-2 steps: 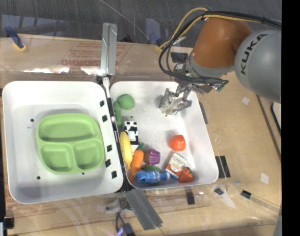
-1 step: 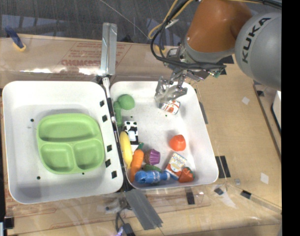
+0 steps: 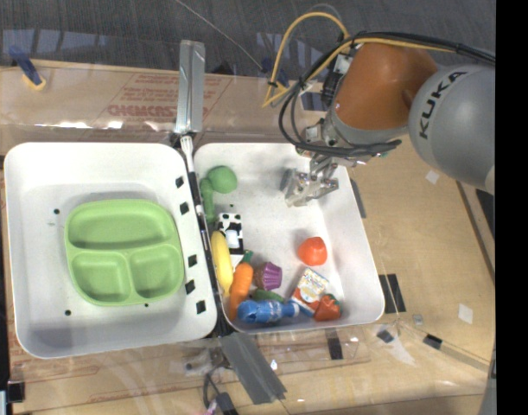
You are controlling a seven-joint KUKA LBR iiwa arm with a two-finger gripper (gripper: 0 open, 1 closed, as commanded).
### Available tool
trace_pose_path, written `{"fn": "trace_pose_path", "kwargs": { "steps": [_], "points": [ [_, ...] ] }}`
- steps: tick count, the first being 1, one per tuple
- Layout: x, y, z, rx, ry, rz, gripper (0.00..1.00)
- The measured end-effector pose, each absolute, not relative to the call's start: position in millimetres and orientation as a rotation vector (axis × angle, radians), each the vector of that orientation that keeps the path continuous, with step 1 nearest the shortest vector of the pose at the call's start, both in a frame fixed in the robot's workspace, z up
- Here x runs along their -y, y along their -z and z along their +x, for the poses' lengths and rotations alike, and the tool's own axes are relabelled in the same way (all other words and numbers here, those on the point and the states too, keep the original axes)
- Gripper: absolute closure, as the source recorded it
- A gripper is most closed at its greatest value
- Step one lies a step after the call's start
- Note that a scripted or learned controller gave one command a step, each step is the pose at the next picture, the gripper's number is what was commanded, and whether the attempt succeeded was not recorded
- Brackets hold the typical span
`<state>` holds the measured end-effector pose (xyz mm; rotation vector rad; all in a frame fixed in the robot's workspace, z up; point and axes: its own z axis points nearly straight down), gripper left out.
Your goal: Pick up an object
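Gripper (image 3: 308,187) hangs over the upper part of the right bin (image 3: 350,232), fingers look slightly apart, nothing between them. Orange ball (image 3: 313,251) sits below the gripper, apart from it. Banana (image 3: 220,262) lies left of the ball, near the bin's left wall.

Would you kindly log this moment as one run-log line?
gripper over right bin upper area | nothing seen held | orange ball below it | green tray in left bin

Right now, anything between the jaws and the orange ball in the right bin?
Nothing visible. The gripper hangs over bare white floor near the right bin's far end, and the orange ball lies apart from the other toys, with only bare floor between them.
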<state>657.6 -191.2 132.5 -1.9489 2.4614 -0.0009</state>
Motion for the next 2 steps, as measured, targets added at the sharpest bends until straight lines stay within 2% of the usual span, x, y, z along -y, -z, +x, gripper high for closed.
{"fn": "trace_pose_path", "kwargs": {
  "steps": [1, 2],
  "points": [
    [209, -144, 637.5, -2.127, -0.005, -2.312, 1.00],
    [207, -155, 638.5, -2.122, -0.006, -2.313, 1.00]
  ]
}}
